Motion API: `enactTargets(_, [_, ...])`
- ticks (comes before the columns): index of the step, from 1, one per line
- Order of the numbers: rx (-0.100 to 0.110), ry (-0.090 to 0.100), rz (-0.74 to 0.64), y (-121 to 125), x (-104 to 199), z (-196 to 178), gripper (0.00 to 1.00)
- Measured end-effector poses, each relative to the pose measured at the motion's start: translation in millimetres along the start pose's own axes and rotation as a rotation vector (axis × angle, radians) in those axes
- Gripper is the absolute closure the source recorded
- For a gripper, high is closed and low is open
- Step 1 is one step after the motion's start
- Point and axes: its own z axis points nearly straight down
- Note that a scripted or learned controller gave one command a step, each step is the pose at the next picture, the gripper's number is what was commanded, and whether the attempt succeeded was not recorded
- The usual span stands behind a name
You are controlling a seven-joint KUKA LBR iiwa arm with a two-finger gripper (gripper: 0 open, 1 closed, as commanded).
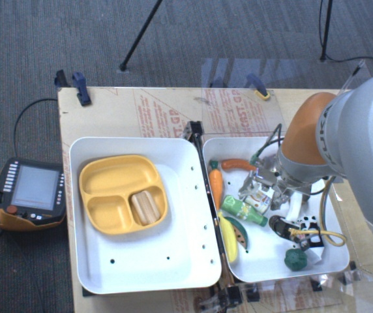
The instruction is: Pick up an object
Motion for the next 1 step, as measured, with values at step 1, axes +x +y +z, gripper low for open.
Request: enactTargets(1, [-0.010,0.003,0.198,-39.0,85.8,-136.9,1.00])
